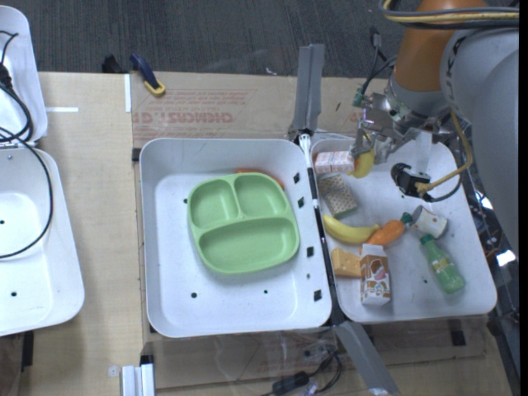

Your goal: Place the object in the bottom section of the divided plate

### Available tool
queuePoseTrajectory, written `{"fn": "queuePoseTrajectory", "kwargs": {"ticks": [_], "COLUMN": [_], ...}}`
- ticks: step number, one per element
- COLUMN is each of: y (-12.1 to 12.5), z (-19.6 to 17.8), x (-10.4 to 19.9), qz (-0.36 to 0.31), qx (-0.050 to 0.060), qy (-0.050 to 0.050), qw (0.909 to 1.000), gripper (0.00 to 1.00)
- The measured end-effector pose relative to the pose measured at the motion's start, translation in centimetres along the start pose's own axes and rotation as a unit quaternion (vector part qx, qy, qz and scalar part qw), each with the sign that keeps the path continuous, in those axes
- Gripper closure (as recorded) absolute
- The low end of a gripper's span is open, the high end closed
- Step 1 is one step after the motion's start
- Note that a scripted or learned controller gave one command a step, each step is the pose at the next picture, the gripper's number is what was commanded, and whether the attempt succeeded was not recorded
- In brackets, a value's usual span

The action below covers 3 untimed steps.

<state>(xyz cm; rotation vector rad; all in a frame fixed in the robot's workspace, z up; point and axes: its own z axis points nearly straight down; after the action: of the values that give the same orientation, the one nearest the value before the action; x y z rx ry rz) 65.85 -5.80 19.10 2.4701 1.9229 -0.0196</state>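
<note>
A green divided plate (283,218) lies in the left bin (165,246), its large bottom section facing the near side and two smaller sections behind. Over the back left corner of the right bin (474,299), my gripper (365,160) hangs from the grey and orange arm. A small yellow object (363,167) shows at its fingertips, and the fingers look shut on it. The gripper is to the right of the plate, across the wall between the bins.
In the right bin lie a banana (351,230), a carrot (388,233), a green bottle (442,267), a juice carton (375,278), a cheese wedge (346,262), a speckled block (337,195) and a pink-white box (332,162). A black cable loop (410,177) hangs by the gripper.
</note>
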Motion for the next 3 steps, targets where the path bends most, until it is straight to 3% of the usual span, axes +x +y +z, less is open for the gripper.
{"fn": "queuePoseTrajectory", "kwargs": {"ticks": [1, 2, 3], "y": [-4.9, -11.3, -11.3], "z": [0.2, -5.6, -5.6], "x": [2.8, 8.6, 8.6], "qz": [-0.053, -0.189, -0.189], "qx": [0.003, 0.002, 0.002], "qy": [0.007, 0.007, 0.007], "qw": [0.9986, 0.9819, 0.9820], "gripper": [1.00, 1.00, 0.00]}}
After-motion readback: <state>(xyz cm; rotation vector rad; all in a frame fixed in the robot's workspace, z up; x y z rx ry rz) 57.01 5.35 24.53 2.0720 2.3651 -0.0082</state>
